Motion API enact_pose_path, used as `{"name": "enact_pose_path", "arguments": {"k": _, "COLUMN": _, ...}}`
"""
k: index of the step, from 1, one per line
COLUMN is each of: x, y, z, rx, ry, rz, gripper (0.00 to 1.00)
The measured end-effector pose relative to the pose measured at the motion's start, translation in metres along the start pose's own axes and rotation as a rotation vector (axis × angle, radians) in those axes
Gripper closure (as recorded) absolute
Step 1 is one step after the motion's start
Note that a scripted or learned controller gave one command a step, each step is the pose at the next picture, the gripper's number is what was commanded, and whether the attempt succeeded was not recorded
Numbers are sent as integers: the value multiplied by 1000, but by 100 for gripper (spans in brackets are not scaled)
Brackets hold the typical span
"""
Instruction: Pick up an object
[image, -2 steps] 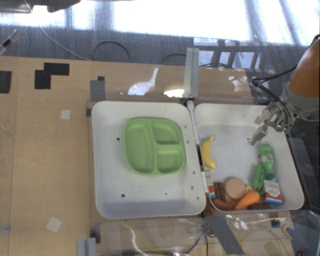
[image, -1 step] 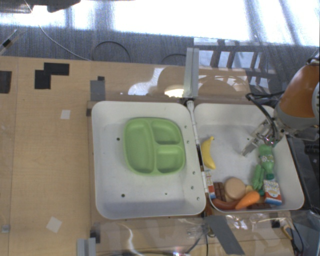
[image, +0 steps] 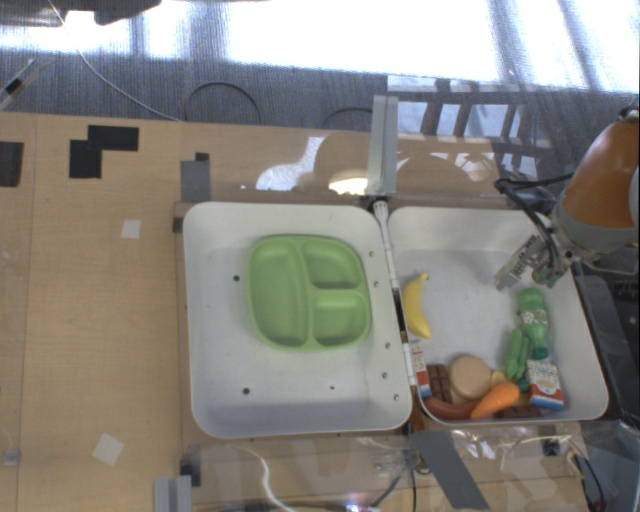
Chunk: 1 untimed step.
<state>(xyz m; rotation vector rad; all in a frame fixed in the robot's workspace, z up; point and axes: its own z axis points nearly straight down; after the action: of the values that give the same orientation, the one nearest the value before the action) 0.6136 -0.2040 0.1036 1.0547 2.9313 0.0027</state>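
Claw (image: 528, 266) of mine hangs over the right bin (image: 455, 250) (grip state unclear), above a green bottle (image: 532, 318).

In the right bin I see a yellow banana (image: 416, 306) lying alone near the left wall, its stem end pointing up the view. Along the right wall stands out a green bottle (image: 531, 322), lying down. The near corner holds a cluster: an orange carrot (image: 495, 400), a round tan disc (image: 469, 377) and a small carton (image: 545, 384).
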Motion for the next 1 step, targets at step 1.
{"name": "enact_pose_path", "arguments": {"k": 1, "x": -9, "y": 57, "z": -122, "rx": 0, "ry": 6, "rz": 108, "gripper": 100}}
